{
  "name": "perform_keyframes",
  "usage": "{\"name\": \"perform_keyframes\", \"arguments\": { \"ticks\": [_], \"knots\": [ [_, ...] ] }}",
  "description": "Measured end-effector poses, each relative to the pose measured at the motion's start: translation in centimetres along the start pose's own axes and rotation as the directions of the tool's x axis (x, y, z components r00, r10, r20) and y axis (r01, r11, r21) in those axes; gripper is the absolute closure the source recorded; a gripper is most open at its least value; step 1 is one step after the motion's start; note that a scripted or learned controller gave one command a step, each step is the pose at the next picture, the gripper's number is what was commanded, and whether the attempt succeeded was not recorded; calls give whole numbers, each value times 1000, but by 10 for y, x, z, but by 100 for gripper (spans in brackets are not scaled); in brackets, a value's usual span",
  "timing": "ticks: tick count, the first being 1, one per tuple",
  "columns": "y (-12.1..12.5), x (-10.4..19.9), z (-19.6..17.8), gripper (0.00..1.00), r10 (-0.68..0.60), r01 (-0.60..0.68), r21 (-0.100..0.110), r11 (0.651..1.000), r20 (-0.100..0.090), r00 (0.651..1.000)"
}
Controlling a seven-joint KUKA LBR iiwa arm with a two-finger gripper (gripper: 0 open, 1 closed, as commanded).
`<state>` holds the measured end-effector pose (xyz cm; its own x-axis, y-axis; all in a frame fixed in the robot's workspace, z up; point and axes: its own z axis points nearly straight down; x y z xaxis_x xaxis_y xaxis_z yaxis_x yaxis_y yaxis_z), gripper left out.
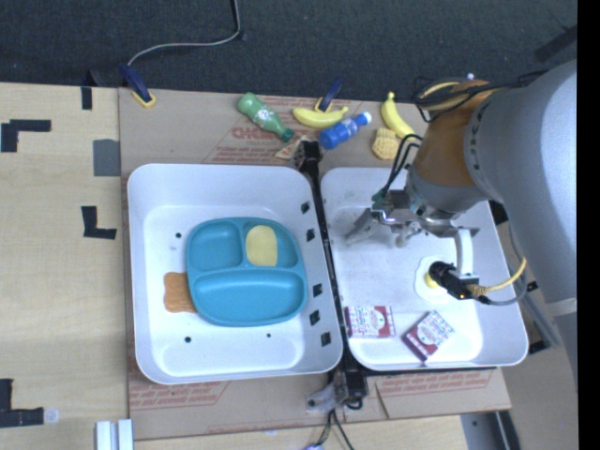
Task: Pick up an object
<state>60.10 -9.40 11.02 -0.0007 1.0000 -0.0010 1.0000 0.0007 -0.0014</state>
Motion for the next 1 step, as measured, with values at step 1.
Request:
{"name": "perform_keyframes", "arguments": {
  "ticks": [1],
  "knots": [
    [42,0,11,0,0,0,0,1000,0,1000]
  ]
}}
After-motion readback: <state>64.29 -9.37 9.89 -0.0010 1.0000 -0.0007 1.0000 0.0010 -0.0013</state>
